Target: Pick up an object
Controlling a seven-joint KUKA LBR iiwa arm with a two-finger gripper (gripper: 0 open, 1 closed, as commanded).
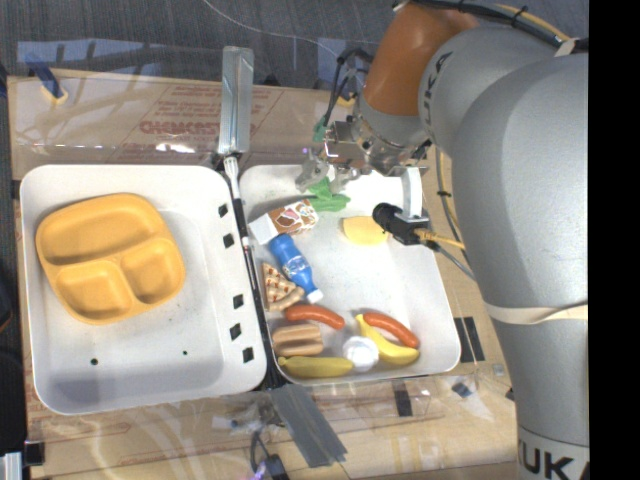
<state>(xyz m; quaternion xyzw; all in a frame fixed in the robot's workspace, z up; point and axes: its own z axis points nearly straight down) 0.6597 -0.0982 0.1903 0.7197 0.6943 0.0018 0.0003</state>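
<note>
Nearest the camera, along the front wall of the right bin [440,313], a banana [315,367], hot dogs [312,316] and a white cap [359,350] are seen; further in, a blue bottle [296,262] and a yellow wedge [362,231]. At the far corner, the gripper [334,171] is lowered onto a green item [327,196]. Grasp step is judged in hand. Jaw state cannot be told. Next, closing on the green item and a straight lift are needed. An orange tray [105,256] is seen in the left bin [50,378].

Yellow divided tray [108,256] in the left bin [40,388]
</note>
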